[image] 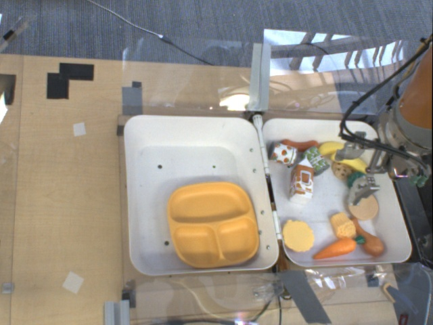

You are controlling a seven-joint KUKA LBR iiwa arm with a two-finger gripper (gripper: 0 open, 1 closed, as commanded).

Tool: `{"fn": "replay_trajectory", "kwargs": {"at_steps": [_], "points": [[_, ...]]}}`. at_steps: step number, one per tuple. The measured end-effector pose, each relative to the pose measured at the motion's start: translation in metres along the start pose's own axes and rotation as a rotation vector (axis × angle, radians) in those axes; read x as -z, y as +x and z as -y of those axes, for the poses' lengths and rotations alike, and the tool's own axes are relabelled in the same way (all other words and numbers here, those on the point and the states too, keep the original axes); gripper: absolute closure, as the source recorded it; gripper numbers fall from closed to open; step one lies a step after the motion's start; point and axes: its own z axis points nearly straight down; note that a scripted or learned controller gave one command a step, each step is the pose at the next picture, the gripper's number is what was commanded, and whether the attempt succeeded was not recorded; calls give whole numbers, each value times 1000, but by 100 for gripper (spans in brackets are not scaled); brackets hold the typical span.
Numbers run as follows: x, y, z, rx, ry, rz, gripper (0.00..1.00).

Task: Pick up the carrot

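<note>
Small orange plastic carrot (334, 249) lying flat near the front edge of the right shallow white bin (399, 252), tip toward a round yellow disc (298, 235) just to its left. Just above the carrot: a yellow-orange wedge (343, 226) and a brown drumstick (369, 241). Farther back from the carrot, metal two-finger end effector (362, 189) poised over a tan round piece (364, 208), carrying nothing; spread impossible to tell. Approach step, by the look of it. Next: shift toward the carrot, then descend astride it.
</note>
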Motion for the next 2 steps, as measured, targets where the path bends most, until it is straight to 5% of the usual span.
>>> {"fn": "replay_trajectory", "kwargs": {"at_steps": [1, 2], "points": [[-139, 17, 19, -7, -3, -12, 0], [-183, 32, 13, -61, 2, 10, 0]]}}
